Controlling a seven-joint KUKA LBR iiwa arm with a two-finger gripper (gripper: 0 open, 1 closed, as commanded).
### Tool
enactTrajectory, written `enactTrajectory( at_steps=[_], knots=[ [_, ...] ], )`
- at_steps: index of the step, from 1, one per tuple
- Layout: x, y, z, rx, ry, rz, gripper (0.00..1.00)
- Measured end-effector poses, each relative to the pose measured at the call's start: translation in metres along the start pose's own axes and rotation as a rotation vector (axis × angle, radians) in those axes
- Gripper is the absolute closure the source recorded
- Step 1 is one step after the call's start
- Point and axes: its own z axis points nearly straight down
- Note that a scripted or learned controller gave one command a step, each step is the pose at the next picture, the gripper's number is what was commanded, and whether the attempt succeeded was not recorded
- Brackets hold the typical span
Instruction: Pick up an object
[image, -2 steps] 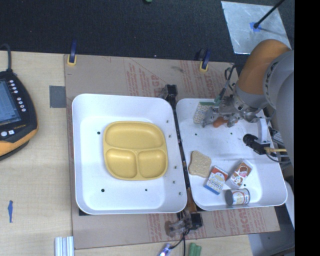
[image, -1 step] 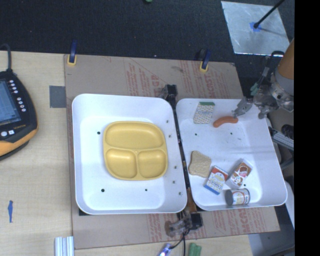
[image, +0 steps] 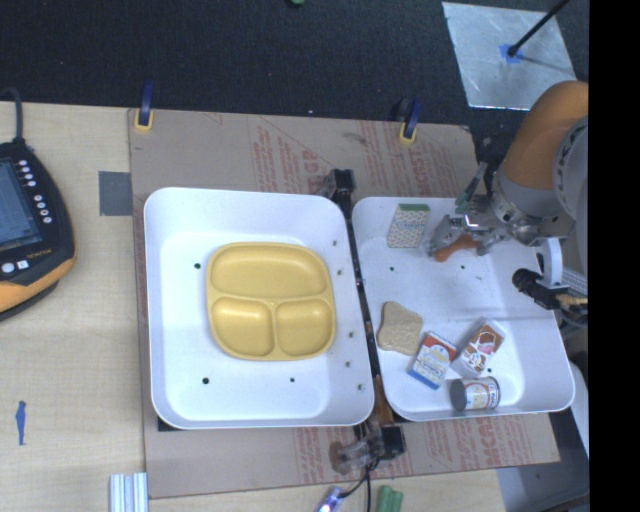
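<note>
Gripper: the gripper (image: 452, 240) sits low over the upper part of the right bin (image: 520, 400), reaching in from the right; a small orange object (image: 452, 250) shows at its tips, apparently between the fingers, so I read it as closed on that object, though the view is small and the grip cannot be judged as firm
Orange object: lies at or just above the bin floor under the tips; whether it is lifted or resting on the floor I cannot tell
Arm: the grey arm with its orange band (image: 548, 125) stands over the bin's upper right corner
Near neighbours: a green patterned packet (image: 407, 225) lies just left of the gripper, apart from it
Further out in the right bin: a tan slice of toy bread (image: 400, 327), a small red and blue carton (image: 432, 359), a small red and white box (image: 482, 347) and a little can on its side (image: 475, 394), all in the lower half, well apart from the gripper
Left bin: the left bin (image: 180, 390) bears a yellow divided plate (image: 270, 298)
Bench: a teach pendant (image: 25, 235) rests at the left edge
Progress: the reach and closing look done; the lift clear of the bin is left; success is not yet shown
</note>
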Motion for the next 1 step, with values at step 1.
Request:
enactTrajectory(
  at_steps=[1],
  knots=[
    [-0.0018, -0.0014, -0.0106, 0.008, 0.0, 0.0, 1.0]
  ],
)
